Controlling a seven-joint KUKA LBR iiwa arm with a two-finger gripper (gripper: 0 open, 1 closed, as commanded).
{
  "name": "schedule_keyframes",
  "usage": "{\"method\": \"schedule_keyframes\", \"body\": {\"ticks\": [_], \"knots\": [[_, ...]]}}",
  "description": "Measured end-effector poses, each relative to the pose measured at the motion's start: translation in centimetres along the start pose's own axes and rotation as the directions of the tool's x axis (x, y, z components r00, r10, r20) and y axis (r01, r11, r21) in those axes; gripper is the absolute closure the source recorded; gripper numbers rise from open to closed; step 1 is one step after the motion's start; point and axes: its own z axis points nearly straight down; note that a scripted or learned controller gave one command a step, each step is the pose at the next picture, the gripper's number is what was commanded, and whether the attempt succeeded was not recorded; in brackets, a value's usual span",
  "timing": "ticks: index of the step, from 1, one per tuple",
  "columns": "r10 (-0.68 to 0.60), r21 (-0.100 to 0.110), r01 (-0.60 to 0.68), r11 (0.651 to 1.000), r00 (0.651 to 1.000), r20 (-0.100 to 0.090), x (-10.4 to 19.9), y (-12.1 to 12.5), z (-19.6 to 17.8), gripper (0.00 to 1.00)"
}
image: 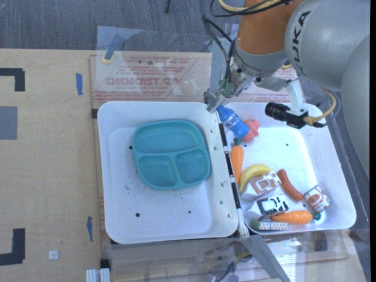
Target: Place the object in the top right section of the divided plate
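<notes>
The right bin (329,175) is crowded with toys: a blue bottle (234,122) at the top left corner, a carrot (236,159), a banana (254,174) and a sausage (289,184) below it. The teal plate (170,153) is seen alone in the left bin (117,210). The small toys at the bottom are hard to identify. The gripper (216,101) is lowered just above the bottle, near the wall between the bins; whether it is open cannot be told.

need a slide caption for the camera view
Claw over the bin divider near a blue toy; teal divided plate in the left bin.
</notes>
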Motion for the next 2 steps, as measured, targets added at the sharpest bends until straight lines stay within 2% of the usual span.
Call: {"method": "schedule_keyframes", "body": {"ticks": [1,2], "knots": [[-0.133,0.002,0.133,0.991,0.991,-0.003,5.7,2.8,-0.1,1.00],[-0.171,0.000,0.171,0.985,0.985,-0.001,7.5,3.1,-8.5,1.00]]}}
